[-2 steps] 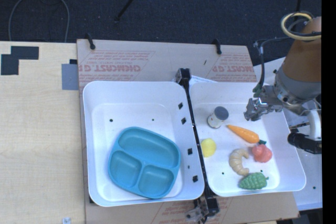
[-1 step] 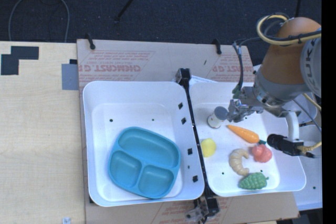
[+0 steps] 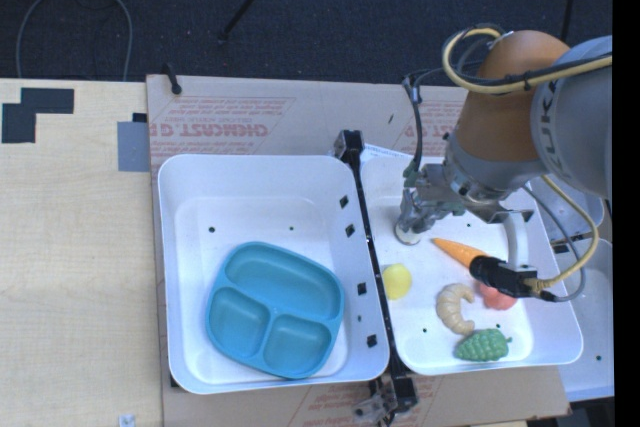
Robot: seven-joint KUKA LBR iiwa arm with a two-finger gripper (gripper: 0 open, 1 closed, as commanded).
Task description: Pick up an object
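The right bin (image 3: 560, 340) holds several small toys: a yellow lemon-like ball (image 3: 396, 281) near its left wall, an orange carrot (image 3: 458, 251), a pale beige curved piece (image 3: 456, 307), a green bumpy piece (image 3: 482, 346) and a red piece (image 3: 497, 298) partly hidden behind the robot's black part. My gripper (image 3: 410, 227) is lowered into the upper left part of this bin, just left of the carrot's tip and above the yellow ball. Nothing shows between its fingers.
The left bin (image 3: 190, 215) holds a blue divided plate (image 3: 273, 309). A black divider rail (image 3: 362, 255) runs between the bins. The arm's grey and orange body (image 3: 520, 115) hangs over the right bin's far side. Cardboard lies under both bins.
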